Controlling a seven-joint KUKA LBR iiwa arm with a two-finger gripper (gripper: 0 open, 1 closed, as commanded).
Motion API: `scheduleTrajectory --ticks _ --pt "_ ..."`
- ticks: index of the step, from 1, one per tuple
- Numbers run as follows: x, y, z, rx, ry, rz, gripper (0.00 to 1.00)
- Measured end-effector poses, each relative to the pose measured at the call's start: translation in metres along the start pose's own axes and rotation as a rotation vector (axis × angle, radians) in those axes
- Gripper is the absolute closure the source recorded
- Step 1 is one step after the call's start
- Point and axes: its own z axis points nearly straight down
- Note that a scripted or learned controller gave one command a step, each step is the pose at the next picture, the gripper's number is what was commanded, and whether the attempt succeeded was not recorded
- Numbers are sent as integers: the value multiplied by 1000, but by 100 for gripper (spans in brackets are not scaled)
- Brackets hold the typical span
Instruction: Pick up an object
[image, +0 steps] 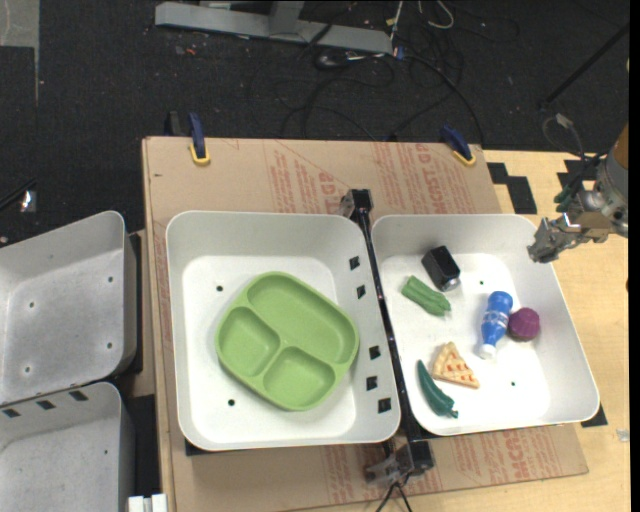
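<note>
**Gripper poised at bin's edge, nothing picked yet**

Hovering at the right of the frame, over the upper right rim of the right bin (560, 400), the gripper (548, 245). Too small and blurred to tell how far open; nothing visible between its tips. Reaching in from the right edge, so likely just arriving above the bin before choosing a target.

Scattered loose across the right bin, well spaced for single picks: a black block (440, 267) near the top centre; a green pod-like toy (427, 296) just below and left of it; a blue and white bottle (494, 322) lying touching a purple ball (524, 323) in the middle right; a pizza slice toy (455, 367) lower down; a dark green pepper-like toy (436, 390) beside the lower left wall.

Lying alone in the left bin (190, 250), at centre frame, a green divided plate (287, 342). Resting on a cardboard-covered desk (300, 170), both bins, side by side.

Nearest to the gripper, judged from position: purple ball and bottle. Touching pair, so some risk of nudging one while closing on the other.
</note>
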Motion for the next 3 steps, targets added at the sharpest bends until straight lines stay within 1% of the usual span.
scheduleTrajectory --ticks 1,2,3 --pt "62 6 0 6 5 -6 100" --pt "109 10 -1 7 4 -5 100" --pt "170 15 4 7 5 -6 100"
